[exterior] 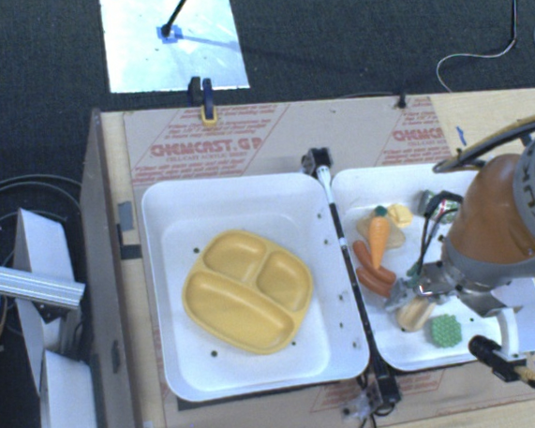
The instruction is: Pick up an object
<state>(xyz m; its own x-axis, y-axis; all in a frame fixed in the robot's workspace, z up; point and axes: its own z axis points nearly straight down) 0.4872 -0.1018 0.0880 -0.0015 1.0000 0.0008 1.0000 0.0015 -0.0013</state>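
The right bin [394, 356] holds several toy foods. An orange carrot [380, 235] lies near a small yellow piece [399, 213], with red sausages [375, 275] just below them. Nearer the front are a tan bread-like piece [414, 315] and a green knobbly piece [445, 330]. My gripper [410, 293] is low in this bin, between the sausages and the tan piece and right over the tan piece's upper end. The wrist hides what lies under it. I see nothing lifted.
The left bin [174, 217] holds a yellow divided plate [247, 290]. A ridge [346, 267] separates the two bins. The bulky arm [499, 224] covers the right half of the right bin. Cardboard [269, 133] borders the bins at the back.
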